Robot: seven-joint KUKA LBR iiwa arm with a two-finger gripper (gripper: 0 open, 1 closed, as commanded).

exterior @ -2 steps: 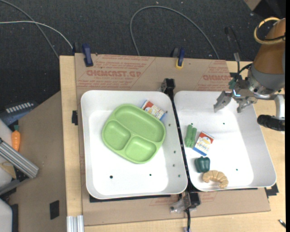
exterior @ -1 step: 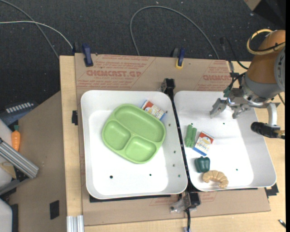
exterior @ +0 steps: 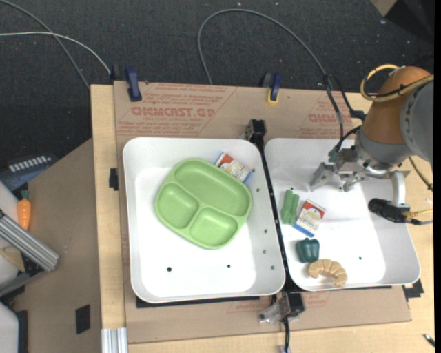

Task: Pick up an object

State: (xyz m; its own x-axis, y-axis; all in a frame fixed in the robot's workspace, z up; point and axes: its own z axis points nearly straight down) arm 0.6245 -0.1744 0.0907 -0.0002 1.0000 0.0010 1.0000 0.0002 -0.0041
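My arm (exterior: 394, 114) came in from the right edge of the frame, orange band up top, wrist bent down toward the upper part of the right bin (exterior: 375, 241). The end effector (exterior: 335, 178) sat over that bin's upper-middle floor, pointing toward the centre of the frame. Couldn't tell whether it was released or clenched; nothing visibly in it.

Candidate objects were all below and left of the end effector, apart from it:
- green stick-shaped piece (exterior: 290, 206), near the bin's left wall, running roughly up-down in the frame. Closest to the end effector.
- small packet (exterior: 310, 217), white with red and blue print, just right of the green piece.
- green pepper (exterior: 308, 249), below the packet.
- croissant (exterior: 328, 271), just below the pepper, near the bin's lower edge.

Left bin (exterior: 148, 276): a light green divided plate (exterior: 203, 203) lay in its upper middle. A small printed box (exterior: 233, 166) was at the plate's upper right rim; couldn't tell whether it was touching or tucked under.

Both bins sat side by side on a cardboard sheet with red lettering (exterior: 172, 109). It covered the wooden tabletop (exterior: 103, 227) and was held by two blue clamps (exterior: 131, 84) at the upper edge. Dark carpet (exterior: 62, 89) lay beyond, with thin cables (exterior: 227, 21) looping across it. There was a small orange carrot-like item (exterior: 24, 210) at the far left edge and an aluminium rail (exterior: 27, 243) just below it.
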